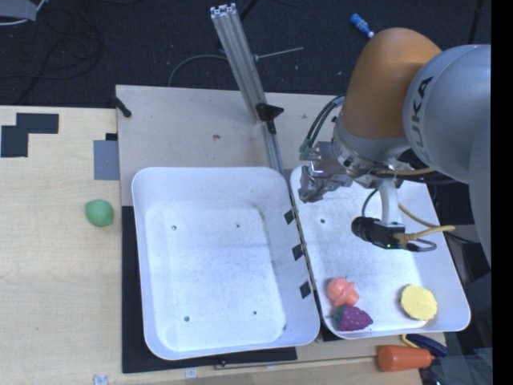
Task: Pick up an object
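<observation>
Grey arm point(449, 111) reaching from right, pincer point(311, 184) low over right bin point(385, 215) far corner, grip state unclear

A dark carpeted floor point(120, 46) with loose cables point(200, 62) fills the upper frame. A light wooden bench point(48, 279) spans the left. An aluminium rail point(240, 62) slants at upper centre.

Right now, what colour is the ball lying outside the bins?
Green; the ball shows best in the camera view.
</observation>
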Available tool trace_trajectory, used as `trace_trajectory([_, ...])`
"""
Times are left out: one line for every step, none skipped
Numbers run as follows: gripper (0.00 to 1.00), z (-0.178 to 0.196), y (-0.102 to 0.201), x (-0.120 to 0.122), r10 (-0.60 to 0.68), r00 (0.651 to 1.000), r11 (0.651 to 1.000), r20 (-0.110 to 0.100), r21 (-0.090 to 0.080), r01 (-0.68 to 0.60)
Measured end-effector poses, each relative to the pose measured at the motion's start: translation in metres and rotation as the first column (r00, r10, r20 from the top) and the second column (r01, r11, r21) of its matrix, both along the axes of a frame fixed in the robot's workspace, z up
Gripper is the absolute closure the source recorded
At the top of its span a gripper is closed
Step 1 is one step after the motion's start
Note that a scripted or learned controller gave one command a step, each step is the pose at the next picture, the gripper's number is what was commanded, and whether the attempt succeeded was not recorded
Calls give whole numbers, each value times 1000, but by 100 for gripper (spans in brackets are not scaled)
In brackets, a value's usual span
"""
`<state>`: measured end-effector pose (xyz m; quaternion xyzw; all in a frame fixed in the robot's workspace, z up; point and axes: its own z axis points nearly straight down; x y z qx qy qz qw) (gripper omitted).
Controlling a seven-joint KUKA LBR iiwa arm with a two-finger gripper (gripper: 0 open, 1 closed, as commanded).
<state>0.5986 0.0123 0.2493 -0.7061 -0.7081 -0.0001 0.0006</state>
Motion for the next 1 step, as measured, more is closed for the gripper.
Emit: trace_trajectory([100, 0, 50, -7, 0, 1000, 1000, 0, 0, 0])
